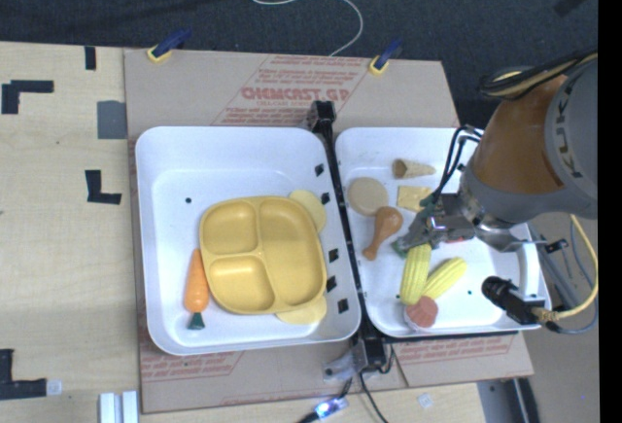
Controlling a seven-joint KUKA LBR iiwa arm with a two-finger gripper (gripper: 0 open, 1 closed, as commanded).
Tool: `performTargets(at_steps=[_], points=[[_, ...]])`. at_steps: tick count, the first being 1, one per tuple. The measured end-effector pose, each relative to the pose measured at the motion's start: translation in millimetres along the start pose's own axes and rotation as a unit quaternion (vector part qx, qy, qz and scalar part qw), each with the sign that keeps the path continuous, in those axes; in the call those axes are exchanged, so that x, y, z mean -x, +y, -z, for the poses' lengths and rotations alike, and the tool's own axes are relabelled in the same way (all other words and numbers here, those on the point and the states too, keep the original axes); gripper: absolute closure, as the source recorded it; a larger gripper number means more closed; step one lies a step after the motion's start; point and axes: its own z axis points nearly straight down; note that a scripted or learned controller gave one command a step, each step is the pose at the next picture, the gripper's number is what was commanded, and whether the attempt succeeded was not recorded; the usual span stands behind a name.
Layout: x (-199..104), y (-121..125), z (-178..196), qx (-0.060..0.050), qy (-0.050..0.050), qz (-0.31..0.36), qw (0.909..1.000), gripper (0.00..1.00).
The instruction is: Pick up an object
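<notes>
My gripper (pixel 422 234) hangs low over the right bin (pixel 374 144), just above the upper end of a corn cob (pixel 415 273). A second corn cob (pixel 444 276) lies beside it to the right, and a pink round piece (pixel 422 313) sits below both. Left of the gripper lies a brown drumstick (pixel 380 230), with a tan round piece (pixel 366 193) above it. A cone-shaped piece (pixel 412 168) and a pale yellow wedge (pixel 413 196) lie further back. Nothing shows between the fingers.
The left bin (pixel 165 154) holds a yellow divided tray (pixel 260 254), an orange carrot (pixel 195 282) along its left side and pale yellow pieces (pixel 309 207) under the tray. The grey arm with its orange band (pixel 520 149) covers the right bin's right side. A black divider (pixel 335 217) separates the bins.
</notes>
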Motion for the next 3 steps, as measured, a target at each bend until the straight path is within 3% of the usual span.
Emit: performTargets(at_steps=[1, 3], points=[[-0.5, 0.7, 47.3, 0.0, 0.0, 0.0, 1.0, 1.0], [-66.2, 87.6, 57.9, 0.0, 0.0, 0.002, 1.0, 1.0]])
